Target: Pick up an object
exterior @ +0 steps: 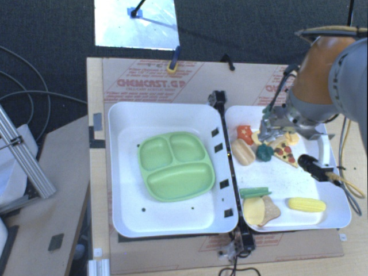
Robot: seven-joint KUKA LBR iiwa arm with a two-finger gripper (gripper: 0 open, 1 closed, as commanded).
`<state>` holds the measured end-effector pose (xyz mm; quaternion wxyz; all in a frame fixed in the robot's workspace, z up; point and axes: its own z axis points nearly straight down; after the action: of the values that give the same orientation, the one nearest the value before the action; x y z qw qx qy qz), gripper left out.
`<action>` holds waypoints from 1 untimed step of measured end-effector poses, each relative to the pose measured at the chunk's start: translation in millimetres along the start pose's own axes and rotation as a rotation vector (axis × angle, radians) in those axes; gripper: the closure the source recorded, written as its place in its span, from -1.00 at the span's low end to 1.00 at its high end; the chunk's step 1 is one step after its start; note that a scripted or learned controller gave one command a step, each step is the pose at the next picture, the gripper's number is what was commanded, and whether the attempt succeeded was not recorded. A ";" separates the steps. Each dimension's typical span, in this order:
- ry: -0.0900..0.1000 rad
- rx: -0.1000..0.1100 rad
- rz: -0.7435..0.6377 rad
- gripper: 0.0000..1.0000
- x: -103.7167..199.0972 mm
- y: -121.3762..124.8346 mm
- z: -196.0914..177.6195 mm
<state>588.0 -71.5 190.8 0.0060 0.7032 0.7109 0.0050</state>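
The pincer [269, 133] hangs low over the far half of the right bin [286, 184], and its tip comes down just above a small teal toy [264, 153]. From this slant I cannot tell whether the pincer is open or closed, nor whether it touches the toy.

The teal toy is the piece nearest the pincer. It is a dark blue-green lump, rounded and a little knobbly, smaller than the pieces around it. It lies on the bin floor, towards the bin's left wall and in its far half. On its left, just beside it, lies a tan bread roll [242, 152]. On its right is a pizza slice [286, 152] with red dots, whose point aims at the bin's right wall. A red toy [245, 133] sits beyond the roll, nearer the far left corner.

Along the near edge of the same bin a yellow corn cob [306, 204] lies on its side towards the right corner. At the near left corner a green strip [255, 192] lies flat, and just beyond it, nearer the edge, is a yellow round piece [253, 210] touching a beige piece [270, 210].

The left bin [127, 211] carries a light green divided plate [175, 165] with three compartments, turned slightly askew and set about mid-bin. Both bins stand on a cardboard sheet [150, 84] with red lettering, which covers the worktop [94, 88]. The grey arm [345, 79] comes in over the right bin's far right corner.
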 end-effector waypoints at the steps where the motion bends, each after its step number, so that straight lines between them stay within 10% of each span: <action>1: 0.001 0.017 0.013 1.00 -20.4 -38.9 110.5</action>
<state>551.0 -92.5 79.7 -0.0004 0.7078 0.7064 -0.0007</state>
